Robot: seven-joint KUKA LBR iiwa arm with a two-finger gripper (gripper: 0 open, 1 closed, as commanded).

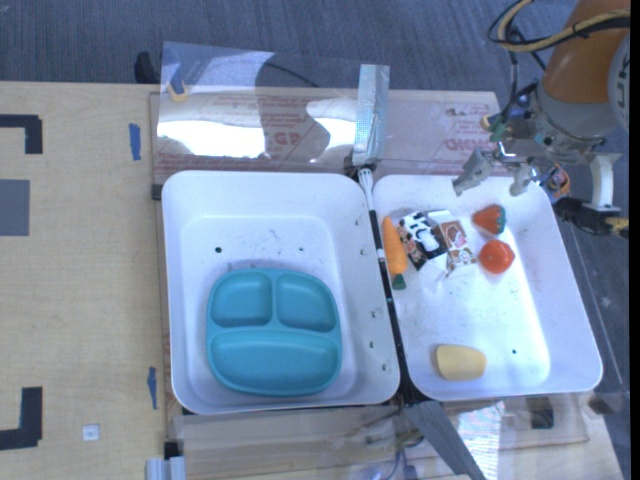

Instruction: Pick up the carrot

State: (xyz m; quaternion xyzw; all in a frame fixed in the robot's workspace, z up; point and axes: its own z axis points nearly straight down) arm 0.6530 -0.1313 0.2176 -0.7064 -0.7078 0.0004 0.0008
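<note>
We see the claw [497, 175] spread wide, gripping nothing, above the right bin's [560, 298] far rim (the carrot [394, 247] lies along its left wall).

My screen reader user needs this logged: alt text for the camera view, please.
The gripper hangs open over the right bin's far edge, apart from the carrot lying by its left wall. That bin also holds two tomatoes; the left bin holds a teal divided plate.

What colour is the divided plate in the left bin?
The divided plate is teal blue, seen clearly in the camera view.
</note>
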